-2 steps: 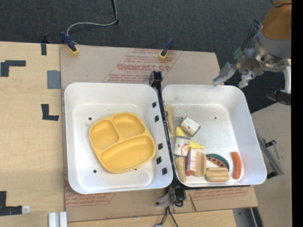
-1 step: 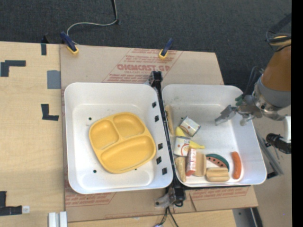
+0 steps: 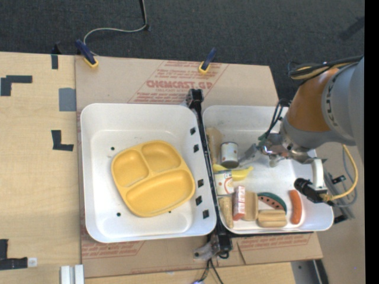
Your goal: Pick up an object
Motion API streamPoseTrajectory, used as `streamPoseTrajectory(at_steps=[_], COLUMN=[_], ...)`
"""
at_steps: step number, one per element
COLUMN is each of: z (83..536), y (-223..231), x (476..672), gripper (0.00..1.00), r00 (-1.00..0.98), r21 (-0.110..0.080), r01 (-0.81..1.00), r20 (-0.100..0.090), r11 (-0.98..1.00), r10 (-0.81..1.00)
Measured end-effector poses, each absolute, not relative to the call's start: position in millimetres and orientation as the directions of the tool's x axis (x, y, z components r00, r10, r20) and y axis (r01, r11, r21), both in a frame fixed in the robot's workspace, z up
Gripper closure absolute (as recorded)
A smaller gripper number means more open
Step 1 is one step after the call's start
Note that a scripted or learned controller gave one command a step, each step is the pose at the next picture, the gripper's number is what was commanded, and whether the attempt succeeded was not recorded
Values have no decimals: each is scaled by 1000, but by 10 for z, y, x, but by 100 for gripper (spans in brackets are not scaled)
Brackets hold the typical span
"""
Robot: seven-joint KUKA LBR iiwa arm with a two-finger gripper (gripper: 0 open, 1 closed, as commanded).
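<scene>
The two-finger gripper [image 3: 256, 151] is positioned low in the right-hand shallow white bin [image 3: 308, 222], just beside the small upright metal can [image 3: 229, 154]; its closure state cannot be determined.

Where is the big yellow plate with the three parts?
The yellow plate lies in the left bin, about in its middle, alone there. The toy food is in the right bin, beyond the divider.
</scene>
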State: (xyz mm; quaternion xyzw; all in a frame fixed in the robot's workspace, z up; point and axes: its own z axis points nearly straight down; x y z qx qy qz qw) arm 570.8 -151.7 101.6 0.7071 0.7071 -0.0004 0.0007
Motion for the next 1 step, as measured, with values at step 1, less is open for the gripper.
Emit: streamPoseTrajectory(at_steps=[1], z=[881], y=[-1178], x=[6170], gripper=[0], r00=[1], r21=[-1], r01=[1000], r20=[-4], r11=[-1], r10=[1000])
